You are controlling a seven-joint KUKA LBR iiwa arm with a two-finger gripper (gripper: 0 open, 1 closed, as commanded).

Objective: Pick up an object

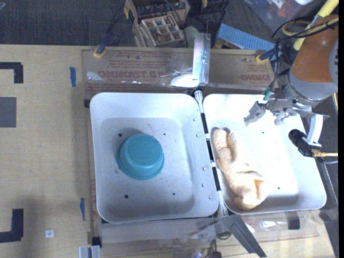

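While the arm [314,63] reached in from the right, this was the layout:

Arm: grey body with an orange band above the wrist, over the upper right corner of the right bin [301,195].
Hand: hand [267,113] sat above the upper part of the right bin, fingers spread apart, nothing between them.
Hand vs cloth: apart, no contact; the hand was up and to the right of the cloth.
Cloth: a crumpled cream-and-tan cloth [236,168] lay in the right bin along its left wall, running from mid-bin down toward the lower left corner, with an orange patch near its lower end.
Bowl: a teal bowl [141,156] sat in the left bin [107,112], left of centre; it looked upside down, but I couldn't be sure.
Bins: two shallow white bins side by side, touching along a shared middle edge with a row of small fasteners.
Left bin floor: a few dark specks around the bowl.
Table: light wood table [37,144] with black corner marks at the far left and blue tape bits near the left bin.
Behind bins: a cardboard panel [140,71] with red lettering, too blurred to read; a wooden crate [156,20] and a blue pad [242,36] further back on the floor.
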